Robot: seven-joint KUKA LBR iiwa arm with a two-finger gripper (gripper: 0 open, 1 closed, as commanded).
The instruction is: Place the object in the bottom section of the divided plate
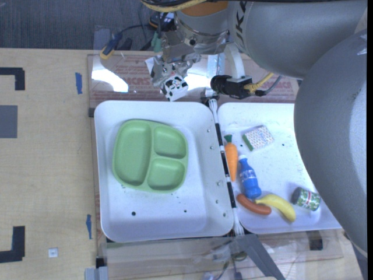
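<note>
- The gripper (173, 74) hangs at the upper centre of the frame, above the far rim of the left bin (111, 214); its fingers are clamped on a small white object with black spots (174, 87).
- The green divided plate (150, 154) lies in the left bin, left of centre.
- The right bin (280, 121) holds a carrot (231, 158), blue bottle (249, 178), sausage (254, 206), banana (278, 205), green can (306, 198) and checkered packet (258, 136).
- A pale wooden bench (46, 156) fills the left; dark carpet (58, 10) runs along the top.
</note>
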